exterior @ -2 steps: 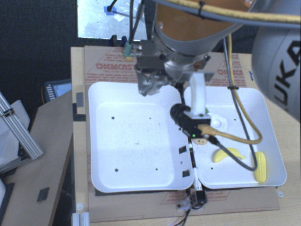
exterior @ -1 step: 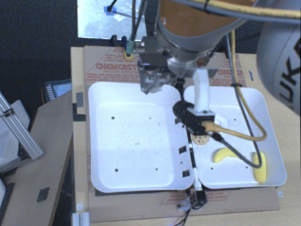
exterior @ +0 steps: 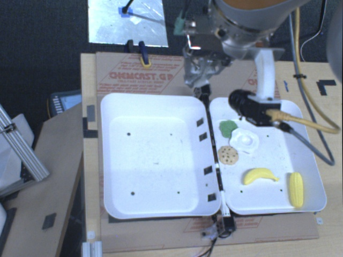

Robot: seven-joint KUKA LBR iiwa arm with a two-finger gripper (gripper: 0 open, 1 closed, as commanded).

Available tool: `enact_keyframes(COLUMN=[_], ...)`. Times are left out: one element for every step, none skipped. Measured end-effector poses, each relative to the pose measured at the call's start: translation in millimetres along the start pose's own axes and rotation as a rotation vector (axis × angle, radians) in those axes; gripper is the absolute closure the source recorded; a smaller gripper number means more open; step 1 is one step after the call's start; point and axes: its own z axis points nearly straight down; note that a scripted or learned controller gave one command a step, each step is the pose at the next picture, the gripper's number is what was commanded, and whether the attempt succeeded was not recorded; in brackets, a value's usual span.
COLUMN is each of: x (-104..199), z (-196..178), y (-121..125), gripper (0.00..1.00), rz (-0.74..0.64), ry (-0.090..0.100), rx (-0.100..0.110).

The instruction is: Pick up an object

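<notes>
The right bin (exterior: 308, 159) holds several toy foods. A green leaf-like piece (exterior: 228, 127) lies near its back left, with a white fried egg (exterior: 244, 142) beside it. A round cookie (exterior: 228, 155) sits by the divider. A yellow banana (exterior: 261, 176) and a yellow corn cob (exterior: 296, 189) lie toward the front. My gripper (exterior: 197, 78) hangs above the back edge where the two bins meet, apart from all the foods, with nothing seen in it.
The left bin (exterior: 155, 154) sits beside the right one on a brown cardboard sheet (exterior: 134, 74). A shiny foil square (exterior: 127, 14) lies behind the bench. A yellow cable (exterior: 308, 123) crosses the right bin's back right corner.
</notes>
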Motion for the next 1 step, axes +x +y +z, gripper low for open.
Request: enact_keyframes(x=[2.6], z=[-9.7], y=[-0.8], gripper=[1.00], rz=[-0.010], ry=[0.001], rx=[0.001])
